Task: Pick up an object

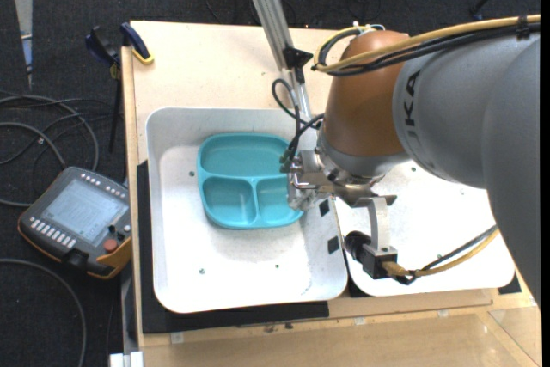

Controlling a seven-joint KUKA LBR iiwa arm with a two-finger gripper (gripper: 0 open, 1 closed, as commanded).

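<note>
A teal divided plate (236, 180) with three compartments lies flat in the upper middle of the left white bin (176, 271). My gripper (296, 187) hangs below the orange wrist band, right at the plate's right rim and close to the wall between the two bins. The wrist body and cables hide the place where the gripper meets the rim, so whether it touches the plate is unclear. The grey arm covers most of the view's right side.
The right white bin (447, 271) is largely hidden under the arm. A slanted metal pole (266, 4) crosses the bench behind the bins. A blue and yellow clamp (129, 43) sits at the bench's far left corner. A teach pendant (73, 219) lies on the floor at left.
</note>
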